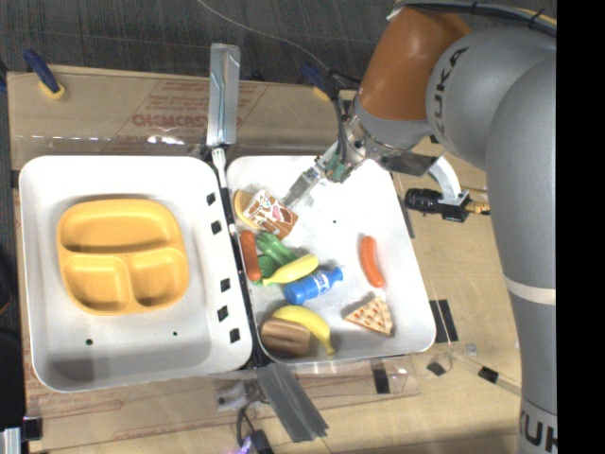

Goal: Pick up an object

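I see the gripper (301,187) low over the far left part of the right bin (406,282), tip just beside the snack packet (267,213); whether it is open or closed I cannot tell. Nearer lie a green toy (273,250), banana (292,270), blue bottle (311,286), pizza slice (371,316). Left bin (38,253) holds a yellow tray (123,253)

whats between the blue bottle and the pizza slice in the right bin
Nothing: in the camera view, bare white bin floor separates the blue bottle from the pizza slice. The orange sausage lies above that gap.
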Robot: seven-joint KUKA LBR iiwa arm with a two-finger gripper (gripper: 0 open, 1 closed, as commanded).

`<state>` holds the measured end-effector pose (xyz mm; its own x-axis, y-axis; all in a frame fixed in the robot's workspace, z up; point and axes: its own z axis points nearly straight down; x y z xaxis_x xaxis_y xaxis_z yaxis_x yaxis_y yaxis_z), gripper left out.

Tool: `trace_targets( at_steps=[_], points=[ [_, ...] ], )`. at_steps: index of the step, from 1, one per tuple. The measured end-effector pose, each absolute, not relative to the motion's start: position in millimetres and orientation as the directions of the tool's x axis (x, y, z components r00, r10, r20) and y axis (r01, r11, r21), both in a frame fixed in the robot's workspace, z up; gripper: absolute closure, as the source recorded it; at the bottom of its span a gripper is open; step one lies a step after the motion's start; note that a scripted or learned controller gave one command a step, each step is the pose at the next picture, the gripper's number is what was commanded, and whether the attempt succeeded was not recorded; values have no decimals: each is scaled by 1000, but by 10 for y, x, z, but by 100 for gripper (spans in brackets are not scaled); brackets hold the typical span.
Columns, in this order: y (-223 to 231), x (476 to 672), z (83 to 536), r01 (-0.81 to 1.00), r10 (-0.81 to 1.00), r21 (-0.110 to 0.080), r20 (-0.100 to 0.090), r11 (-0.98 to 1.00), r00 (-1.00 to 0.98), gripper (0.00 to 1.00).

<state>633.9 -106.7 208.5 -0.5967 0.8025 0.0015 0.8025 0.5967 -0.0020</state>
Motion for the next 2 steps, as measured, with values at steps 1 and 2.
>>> trace_targets(
  at_steps=[1, 2],
  points=[
    [-1150, 5935, 1506, 922, 922, -5, 3, 387, -387, 0],
    [-1255, 5909, 1449, 842, 842, -3, 3, 540, -540, 0]
  ],
)
